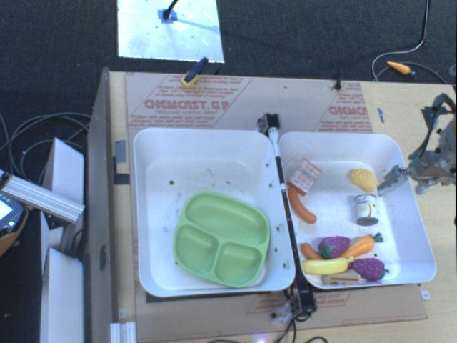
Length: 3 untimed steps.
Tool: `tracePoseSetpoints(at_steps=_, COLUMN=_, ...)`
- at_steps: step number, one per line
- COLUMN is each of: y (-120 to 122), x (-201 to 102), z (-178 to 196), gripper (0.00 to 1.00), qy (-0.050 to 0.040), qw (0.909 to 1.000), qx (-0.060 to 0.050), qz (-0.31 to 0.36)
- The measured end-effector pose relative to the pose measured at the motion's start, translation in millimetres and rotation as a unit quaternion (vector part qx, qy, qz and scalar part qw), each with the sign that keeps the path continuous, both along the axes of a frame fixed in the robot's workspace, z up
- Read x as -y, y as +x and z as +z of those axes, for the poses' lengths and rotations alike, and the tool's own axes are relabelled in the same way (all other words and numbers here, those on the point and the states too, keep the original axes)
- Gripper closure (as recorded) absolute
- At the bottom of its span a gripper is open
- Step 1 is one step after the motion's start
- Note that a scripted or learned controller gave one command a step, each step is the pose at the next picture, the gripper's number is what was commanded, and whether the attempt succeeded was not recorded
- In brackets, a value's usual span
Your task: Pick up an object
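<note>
The right bin (410, 220) holds several toy foods. Among them are a yellow corn cob (363, 179), a small can (366, 209), an orange sausage (301, 204) and a red-and-white carton (305, 175). A carrot (359, 246), two purple grape bunches (334, 246) and a banana (328, 266) lie along its front. My gripper (396, 177) hovers at the bin's right rim, just right of the corn cob and above the can. I see nothing held in it.
The left bin (153, 191) carries a green divided plate (223, 239). A black divider bar (280, 191) runs between the bins. Cables and a clip lie on the cardboard behind the bins.
</note>
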State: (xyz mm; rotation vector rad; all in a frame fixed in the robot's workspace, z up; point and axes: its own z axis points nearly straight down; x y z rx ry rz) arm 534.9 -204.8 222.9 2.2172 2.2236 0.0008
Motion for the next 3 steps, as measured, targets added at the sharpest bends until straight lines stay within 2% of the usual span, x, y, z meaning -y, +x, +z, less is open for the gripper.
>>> tracePoseSetpoints(at_steps=1, y=21.0, x=1.2, z=-101.2, gripper=0.00, qy=0.0005, qw=1.0000, qx=-0.001, qz=0.000)
tracePoseSetpoints(at_steps=2, y=104.8, x=-4.8, z=-138.6, gripper=0.00, qy=0.0001, qw=1.0000, qx=0.000, qz=0.001)
tracePoseSetpoints(at_steps=3, y=106.1, x=-4.3, z=-127.0, gripper=1.00, qy=-0.0012, qw=1.0000, qx=0.002, qz=0.003)
